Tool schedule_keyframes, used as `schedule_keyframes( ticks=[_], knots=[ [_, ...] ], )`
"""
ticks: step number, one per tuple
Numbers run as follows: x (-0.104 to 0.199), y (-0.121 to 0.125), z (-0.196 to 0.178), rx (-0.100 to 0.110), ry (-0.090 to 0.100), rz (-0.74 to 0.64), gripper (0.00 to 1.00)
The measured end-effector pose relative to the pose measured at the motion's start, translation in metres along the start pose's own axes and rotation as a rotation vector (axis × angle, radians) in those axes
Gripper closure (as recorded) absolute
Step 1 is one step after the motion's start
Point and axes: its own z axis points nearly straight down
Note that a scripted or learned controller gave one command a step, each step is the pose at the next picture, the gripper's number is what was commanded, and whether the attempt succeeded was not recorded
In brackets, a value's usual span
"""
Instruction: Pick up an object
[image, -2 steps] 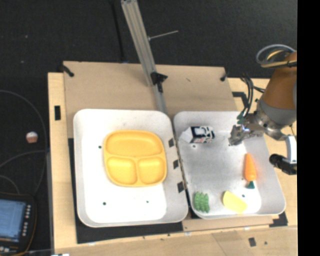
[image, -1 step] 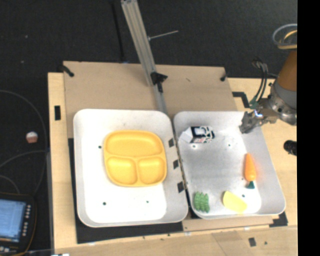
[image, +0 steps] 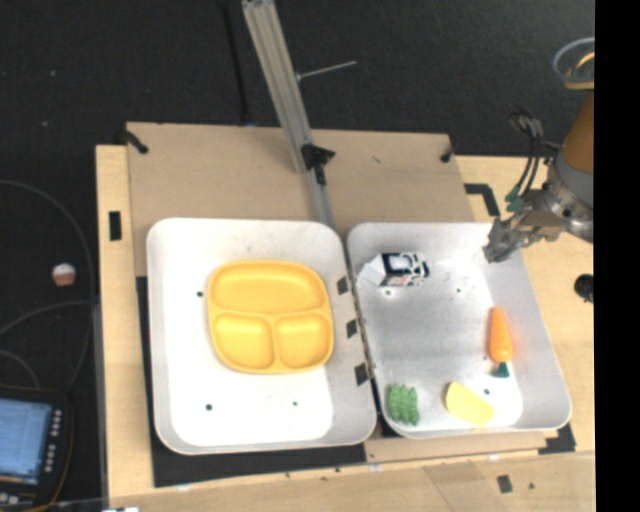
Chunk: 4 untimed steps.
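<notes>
The gripper hangs over the far right corner of the right bin, just inside its rim, reaching in from the right on the grey arm with its orange band. It is small and dark against the bench, and I cannot tell how it is set; nothing is visible in its grasp.

Nearest to it, below and slightly inward along the bin's right side, lies the toy carrot, orange with a small green tip pointing toward the near edge. It looks like light moulded plastic, stiff and smooth, so probably a little slippery; I judge the best hold is across its thick middle, jaws closing on the narrow width, not along its length.

To the gripper's left, at about the same depth in the bin, sits a small black-and-white object, too blurred to name; its irregular outline makes a sure hold harder to plan.

Farther off, at the near edge of the bin, are a yellow lemon-like piece, rounded and likely to roll or squirt out of a pinch, and beside it a small green bumpy piece, apart from it.

Well away to the left, the left bin holds a yellow divided plate, broad and flat, a poor candidate for a two-finger grasp except at its rim.
</notes>
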Motion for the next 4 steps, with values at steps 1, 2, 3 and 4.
schedule_keyframes(
  ticks=[1,2,3,4],
  knots=[
    [0.056,0.007,0.011,0.003,0.002,-0.002,1.0],
    [0.11,0.009,0.01,0.002,0.002,-0.002,1.0],
    [0.164,0.022,0.022,0.002,0.002,-0.002,1.0],
    [0.217,0.038,0.031,0.002,0.002,-0.002,1.0]
  ],
)
